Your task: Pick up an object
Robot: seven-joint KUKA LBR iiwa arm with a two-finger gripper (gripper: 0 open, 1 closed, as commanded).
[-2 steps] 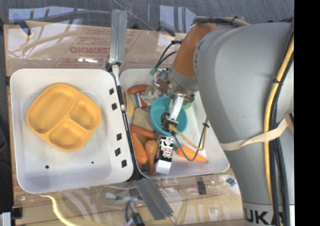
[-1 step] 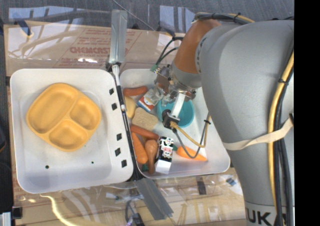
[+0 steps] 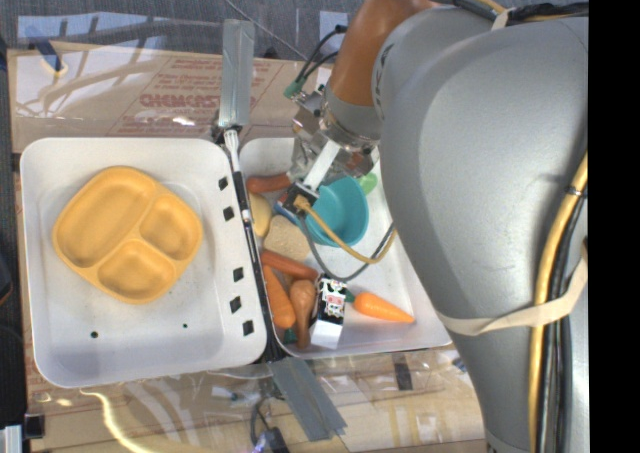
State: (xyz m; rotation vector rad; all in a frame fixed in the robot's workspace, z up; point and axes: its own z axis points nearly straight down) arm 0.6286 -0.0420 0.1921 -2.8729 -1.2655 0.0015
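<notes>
You have the grey arm reaching in from the right over the right bin, while the left bin carries 1 yellow divided plate. The pincer sits low by the teal bowl, above the carrots and the small cow-print carton, and whether it is open or closed I cannot tell. You look to be at the reach-and-grasp step, so the next move calls for closing on 1 item, probably the bowl's rim, and lifting straight up.
</notes>
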